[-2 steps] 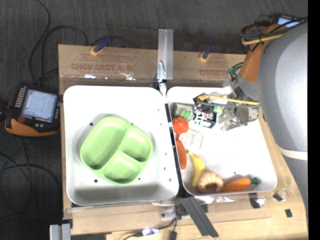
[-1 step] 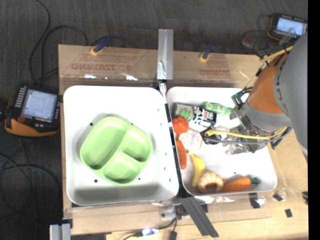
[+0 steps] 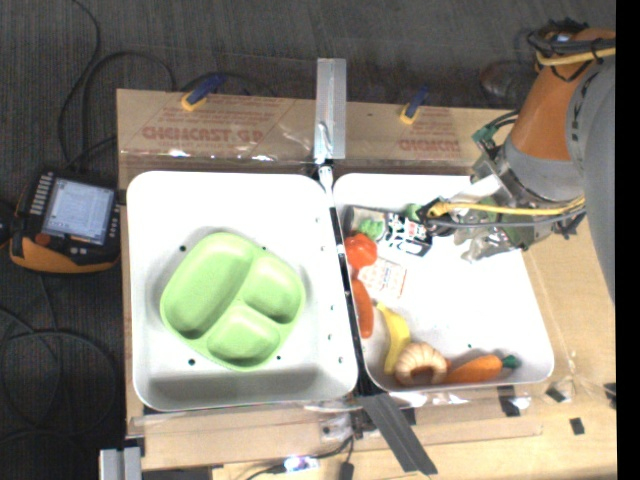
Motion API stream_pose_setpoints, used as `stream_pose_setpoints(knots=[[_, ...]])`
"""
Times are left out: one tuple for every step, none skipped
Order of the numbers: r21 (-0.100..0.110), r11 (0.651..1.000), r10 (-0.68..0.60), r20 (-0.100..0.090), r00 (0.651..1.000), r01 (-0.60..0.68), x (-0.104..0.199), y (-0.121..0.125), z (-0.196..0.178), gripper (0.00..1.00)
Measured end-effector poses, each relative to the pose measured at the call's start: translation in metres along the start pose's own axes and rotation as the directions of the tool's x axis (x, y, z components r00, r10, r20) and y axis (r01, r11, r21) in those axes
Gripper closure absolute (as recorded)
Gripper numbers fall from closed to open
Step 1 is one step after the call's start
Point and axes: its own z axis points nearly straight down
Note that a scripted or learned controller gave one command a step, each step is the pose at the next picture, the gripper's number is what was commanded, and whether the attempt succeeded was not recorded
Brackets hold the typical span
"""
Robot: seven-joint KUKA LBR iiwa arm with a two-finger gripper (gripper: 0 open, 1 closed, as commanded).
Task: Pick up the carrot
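- Orange and lying on its side, the carrot point(image 3: 476, 368) rests at the near edge of the right bin point(image 3: 500, 298), its green top pointing right, just beside a tan bread-like piece point(image 3: 420, 363) on its left.
- A yellow banana point(image 3: 396, 334) leans next to that piece; a red tomato point(image 3: 361, 251) and a long orange-red vegetable point(image 3: 363, 306) sit along the bin's left wall.
- A black-and-white patterned item point(image 3: 405, 234) and a white card point(image 3: 388, 279) lie near the bin's far left corner.
- The gripper point(image 3: 478, 236) hangs over the far part of the right bin, well apart from the carrot; whether its grasp is released or clenched cannot be told.
- The left bin point(image 3: 150, 368) holds a green divided plate point(image 3: 232, 297).
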Motion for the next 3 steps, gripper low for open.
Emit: stream_pose_setpoints(knots=[[0.003, 0.951, -0.309, 0.001, 0.951, 0.309, -0.015, -0.033, 0.041, 1.00], [0.004, 0.808, -0.589, -0.001, 0.808, 0.589, -0.042, -0.058, 0.090, 1.00], [0.002, 0.909, -0.416, 0.000, 0.909, 0.416, -0.052, -0.028, 0.045, 1.00]])
